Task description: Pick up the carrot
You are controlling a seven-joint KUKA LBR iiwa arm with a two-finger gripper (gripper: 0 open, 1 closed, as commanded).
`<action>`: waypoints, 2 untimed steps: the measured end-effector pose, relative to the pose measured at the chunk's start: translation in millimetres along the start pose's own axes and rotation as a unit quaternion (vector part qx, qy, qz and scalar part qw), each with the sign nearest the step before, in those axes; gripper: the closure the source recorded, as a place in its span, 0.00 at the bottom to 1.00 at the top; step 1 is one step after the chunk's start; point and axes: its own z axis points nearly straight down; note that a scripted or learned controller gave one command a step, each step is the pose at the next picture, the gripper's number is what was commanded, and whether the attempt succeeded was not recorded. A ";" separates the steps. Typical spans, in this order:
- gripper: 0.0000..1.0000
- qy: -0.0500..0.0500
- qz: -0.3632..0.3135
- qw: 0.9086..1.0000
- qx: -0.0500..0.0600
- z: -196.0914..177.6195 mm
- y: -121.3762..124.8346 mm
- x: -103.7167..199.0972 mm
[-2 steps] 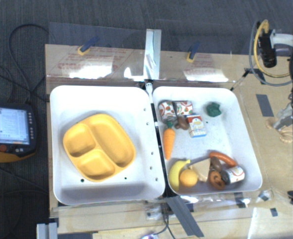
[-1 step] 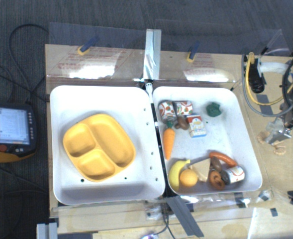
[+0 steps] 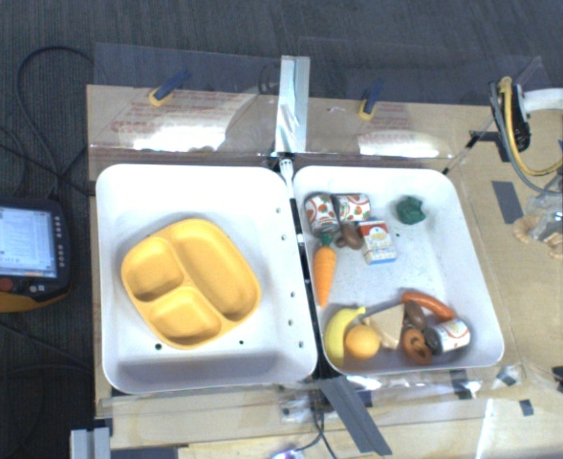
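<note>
A small orange plastic carrot with a green top is lying untouched in the right-hand shallow white bin, stretched lengthwise just beside the bin's left wall, green end pointing toward the far side. At that end it is crowding against a cluster of small printed cans and cartons; toward the near side a yellow toy banana and a round orange fruit are sitting just past its tip. A dark green lump is resting well apart in the far corner, and a heap of reddish toy food and another can is filling the near right corner. In the left-hand white bin, a yellow three-compartment plastic tray is sitting alone. Nothing is gripping the carrot and no arm is reaching over either bin, so the state of the claw cannot be told from here. As it looks now, the job is not yet begun: the approach, the descent, the closing on the carrot's middle and the lift are all remaining.
</note>
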 end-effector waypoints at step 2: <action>1.00 -0.002 0.022 1.000 0.001 74.4 -75.6 21.2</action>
